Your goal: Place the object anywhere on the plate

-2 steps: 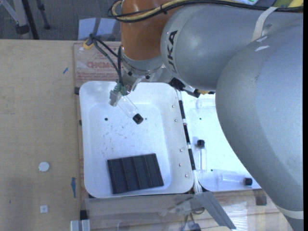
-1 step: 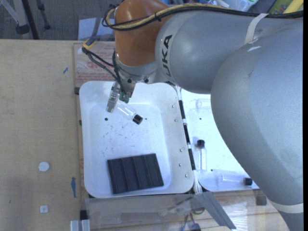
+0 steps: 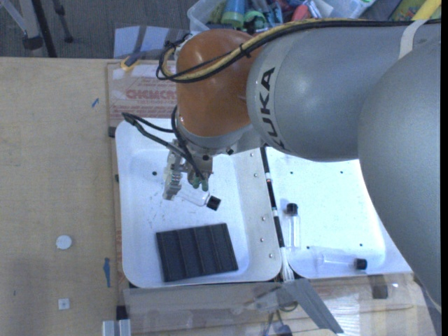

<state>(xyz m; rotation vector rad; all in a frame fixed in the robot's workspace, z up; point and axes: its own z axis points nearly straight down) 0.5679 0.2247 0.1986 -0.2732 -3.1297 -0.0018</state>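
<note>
The grey arm (image 3: pixel 329 82) reaches in from the right across the upper part of the view, its orange band (image 3: pixel 210 82) sitting over the far end of the left bin (image 3: pixel 136 257). From the band the wrist points down into that bin, so the gripper (image 3: pixel 185 184) hangs low over the white floor in the bin's middle.

The fingers (image 3: pixel 171 185) stand a little apart and point downward. Just beside their tips, toward the right, lies a small clear vial with a black cap (image 3: pixel 208 202); it appears to touch or nearly touch the tips, but the view is too coarse here to say that it is pinched between them, so whether the pincer is gripping or released I cannot tell.

Nearer the camera in the same bin lies the dark ribbed plate (image 3: pixel 196 251), flat, apart from the vial.

In the right bin (image 3: pixel 336 180) lie two more clear vials with black caps: one (image 3: pixel 292 222) near the dividing wall, one (image 3: pixel 339 261) near the front edge.
</note>
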